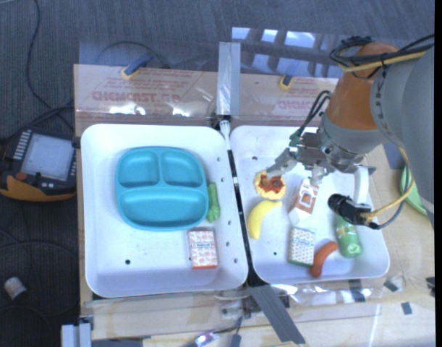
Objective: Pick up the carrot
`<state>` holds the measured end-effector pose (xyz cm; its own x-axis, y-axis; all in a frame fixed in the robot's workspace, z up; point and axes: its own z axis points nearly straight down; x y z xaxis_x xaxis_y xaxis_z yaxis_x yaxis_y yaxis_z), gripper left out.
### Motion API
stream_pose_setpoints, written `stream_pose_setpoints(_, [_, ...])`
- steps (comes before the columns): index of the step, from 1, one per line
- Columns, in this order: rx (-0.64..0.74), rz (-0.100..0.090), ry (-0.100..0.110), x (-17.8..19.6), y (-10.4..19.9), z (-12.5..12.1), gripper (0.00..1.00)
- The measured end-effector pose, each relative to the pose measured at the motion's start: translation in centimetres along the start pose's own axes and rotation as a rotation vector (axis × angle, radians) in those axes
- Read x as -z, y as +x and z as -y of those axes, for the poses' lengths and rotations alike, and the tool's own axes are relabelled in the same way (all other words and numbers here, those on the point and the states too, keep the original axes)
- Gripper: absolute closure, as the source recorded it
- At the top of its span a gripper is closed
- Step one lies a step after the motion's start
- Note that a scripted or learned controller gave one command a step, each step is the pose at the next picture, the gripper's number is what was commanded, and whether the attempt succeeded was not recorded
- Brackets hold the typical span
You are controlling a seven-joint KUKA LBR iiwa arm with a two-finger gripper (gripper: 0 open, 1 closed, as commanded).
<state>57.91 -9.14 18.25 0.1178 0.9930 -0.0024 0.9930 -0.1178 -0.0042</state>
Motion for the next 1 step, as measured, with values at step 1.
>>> stream_pose_setpoints(1, [0.05,-0.001,-0.002,-7.53,-1.86,-3.08,0.0])
